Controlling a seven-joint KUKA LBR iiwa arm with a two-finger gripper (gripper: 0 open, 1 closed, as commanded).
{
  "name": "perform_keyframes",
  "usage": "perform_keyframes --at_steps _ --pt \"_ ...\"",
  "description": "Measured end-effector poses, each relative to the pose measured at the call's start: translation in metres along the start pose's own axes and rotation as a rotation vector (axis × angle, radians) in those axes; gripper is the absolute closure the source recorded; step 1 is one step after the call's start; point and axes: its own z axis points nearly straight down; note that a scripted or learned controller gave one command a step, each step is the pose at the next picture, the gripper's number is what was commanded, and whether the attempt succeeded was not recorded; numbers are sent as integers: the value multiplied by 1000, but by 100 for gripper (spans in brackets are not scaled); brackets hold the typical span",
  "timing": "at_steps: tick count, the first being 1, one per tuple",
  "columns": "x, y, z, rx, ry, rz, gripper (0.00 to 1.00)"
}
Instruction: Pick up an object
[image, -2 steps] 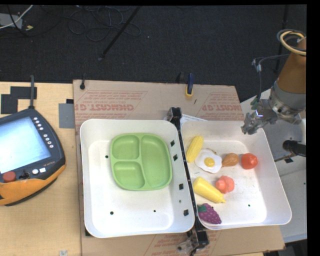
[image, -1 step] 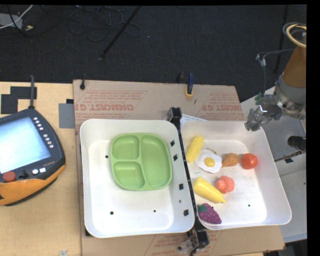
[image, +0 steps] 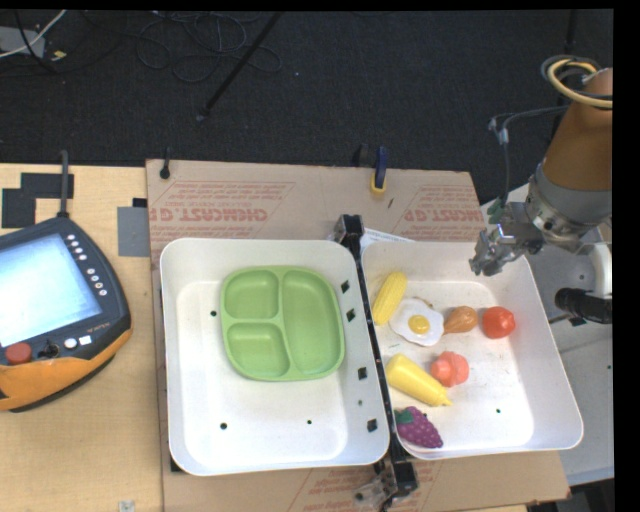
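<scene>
The right bin (image: 540, 400) holds toy food: a corn cob (image: 388, 297), a fried egg (image: 417, 324), a brown piece (image: 460, 319), a red tomato (image: 497, 321), a yellow wedge (image: 418, 381), a pink-red fruit (image: 451, 368) and purple grapes (image: 421, 428). My gripper (image: 490, 256) hangs above the bin's far right corner, up and right of the tomato, with nothing visible between its fingers.
The left bin (image: 200, 420) carries a green divided plate (image: 281, 323). A teach pendant (image: 55, 305) lies at the far left of the bench. A cardboard sheet (image: 300, 205) sits under both bins, with a blue-yellow clamp (image: 379, 172) at its back edge.
</scene>
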Motion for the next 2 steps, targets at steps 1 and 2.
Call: perform_keyframes --at_steps 1,2 --pt "60 -21 4 2 1 -2 100" --pt "107 -50 13 4 0 0 100"
